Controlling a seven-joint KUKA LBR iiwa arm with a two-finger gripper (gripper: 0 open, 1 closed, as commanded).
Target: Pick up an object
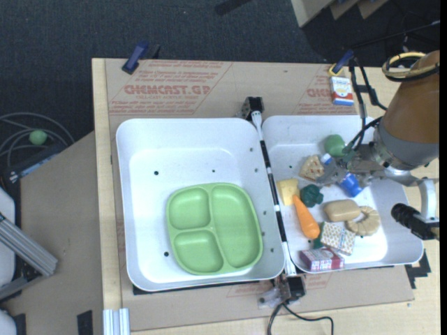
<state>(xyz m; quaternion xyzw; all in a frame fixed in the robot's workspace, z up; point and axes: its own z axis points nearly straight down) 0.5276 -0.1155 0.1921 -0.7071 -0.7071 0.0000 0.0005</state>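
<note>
The arm reaches in from the desk's right edge, and its hand sits low over the right bin, among the toys near that bin's middle. Whether the hand is released or clenched cannot be told from here; the wrist hides that, so nothing can be called held.

The task's thing can be any of the pile, all in the right bin: a green ball towards the far wall, a blue piece just beside the hand, a tan lump on its left, a dark green piece, a yellow block against the inner wall, an orange carrot, a tan bread-like piece and small boxes near the front wall. The left bin carries a green divided plate.

The blue piece seems the likeliest target. To do this well, the hand should come straight down on one item with clear room either side, since the toys lie touching or nearly so and a neighbour may be nudged or pinched along. Rounded things such as the ball may squirt out; a blockier piece looks the safer choice. Lift slowly and confirm the item rises clear of the bin.
</note>
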